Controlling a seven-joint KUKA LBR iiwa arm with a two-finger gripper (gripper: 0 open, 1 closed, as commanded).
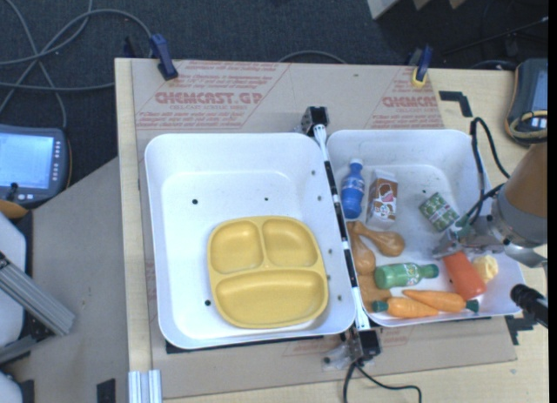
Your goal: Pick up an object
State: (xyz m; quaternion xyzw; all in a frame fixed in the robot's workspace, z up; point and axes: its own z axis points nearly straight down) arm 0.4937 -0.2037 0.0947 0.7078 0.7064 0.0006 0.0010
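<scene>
Arm (522, 210): reached in over the right bin's right edge, placed low among the clutter, probably for a pick.
Gripper (459, 242): seen just above the orange-red item (465, 275); nothing is seen held; open or shut cannot be told.
Right bin (396, 142): blue bottle (352, 190) by left wall, snack packet (383, 200) beside it, green can (438, 211) mid-right, green bottle (404, 275) and carrot (432, 300) at near edge.
Left bin (174, 218): yellow divided tray (265, 271) toward near right corner.
Likely target: orange-red item, nearest the gripper.
</scene>
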